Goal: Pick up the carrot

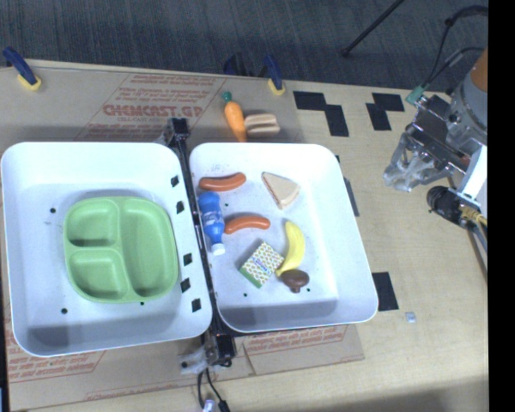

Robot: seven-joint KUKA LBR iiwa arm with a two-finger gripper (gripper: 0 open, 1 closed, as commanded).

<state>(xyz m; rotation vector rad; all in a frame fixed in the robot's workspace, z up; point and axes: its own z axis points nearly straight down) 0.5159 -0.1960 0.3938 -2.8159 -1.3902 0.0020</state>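
Orange carrot (pixel 233 119) with green top, yellow banana (pixel 293 249), green divided plate (pixel 120 249), blue bottle (pixel 210 217), white bins (pixel 352 256)

The arm (pixel 472 84) was cut off at the frame's right edge. The gripper (pixel 409 168) was translucent and blurred, so its finger gap could not be read.

Even overhead light, soft shadows w/ mild glare on white bins (pixel 34 187), pic slightly soft, low-res.
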